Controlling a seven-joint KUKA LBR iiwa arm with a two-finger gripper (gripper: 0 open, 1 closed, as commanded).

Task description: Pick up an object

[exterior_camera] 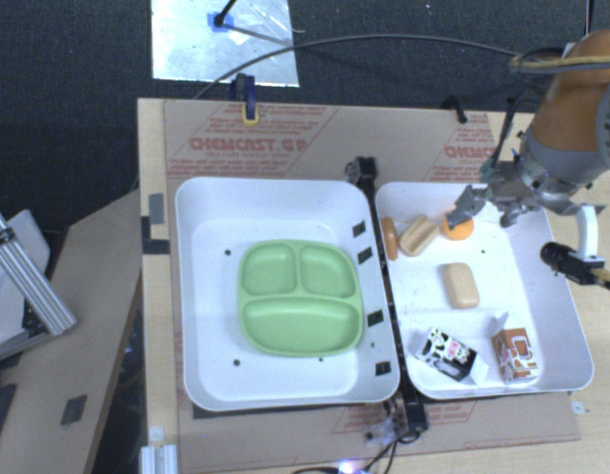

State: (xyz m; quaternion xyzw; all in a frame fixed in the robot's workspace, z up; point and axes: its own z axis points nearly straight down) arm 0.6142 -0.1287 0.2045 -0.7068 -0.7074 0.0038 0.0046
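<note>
The right bin point(571, 358) holds several small objects: an orange ball point(460, 229), a tan bread roll point(418, 235), a thin orange stick point(388, 237) by the left wall, a beige block point(461, 285), a black-and-white packet point(449, 354) and a brown carton point(515, 354). My gripper point(470, 205) hangs over the upper part of the right bin, directly above the orange ball and close to it. The arm comes in from the upper right. The fingertips blur into the ball.
The left bin point(201, 265) holds a green divided tray point(300, 297). A black clamp joins the bins at the middle point(364, 171). A black part point(567, 260) sticks over the right bin's right rim. Cardboard lies beneath both bins.
</note>
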